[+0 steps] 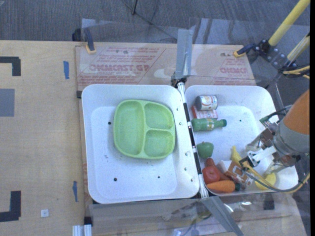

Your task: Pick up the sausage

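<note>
The sausage (222, 171), its long axis slanting lower-right, lies beside the tool (244, 171), whose closure I cannot tell.

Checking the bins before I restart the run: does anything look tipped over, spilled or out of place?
Nothing is spilled or broken. The silver can and the green plastic bottle lie on their sides in the right white bin; other toy foods crowd its near corner by the end effector. The green divided plate sits slightly askew in the left bin.

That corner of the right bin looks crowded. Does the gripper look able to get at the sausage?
Probably yes: the gripper is low beside the sausage, though the tomato, carrot and banana crowd it.
</note>
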Tool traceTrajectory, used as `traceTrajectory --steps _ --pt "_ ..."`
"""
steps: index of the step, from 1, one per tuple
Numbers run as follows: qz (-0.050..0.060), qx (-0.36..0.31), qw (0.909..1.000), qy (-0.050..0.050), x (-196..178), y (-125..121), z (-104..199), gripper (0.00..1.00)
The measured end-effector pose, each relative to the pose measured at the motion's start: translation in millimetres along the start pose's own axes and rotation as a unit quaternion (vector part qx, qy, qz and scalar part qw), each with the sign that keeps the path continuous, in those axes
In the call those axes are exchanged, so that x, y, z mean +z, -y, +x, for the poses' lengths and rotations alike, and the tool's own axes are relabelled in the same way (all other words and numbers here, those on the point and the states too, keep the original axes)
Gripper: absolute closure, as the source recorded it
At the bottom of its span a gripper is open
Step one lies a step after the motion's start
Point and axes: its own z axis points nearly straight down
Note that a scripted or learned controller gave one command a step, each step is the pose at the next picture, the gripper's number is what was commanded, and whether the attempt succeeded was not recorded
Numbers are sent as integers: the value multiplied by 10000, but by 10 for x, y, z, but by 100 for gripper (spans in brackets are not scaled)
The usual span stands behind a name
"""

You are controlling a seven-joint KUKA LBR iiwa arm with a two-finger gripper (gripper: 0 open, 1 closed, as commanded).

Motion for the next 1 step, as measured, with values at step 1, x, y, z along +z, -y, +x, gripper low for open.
traceTrajectory --steps 1 --pt "1 411 9991 134 -2006 -254 -153 0"
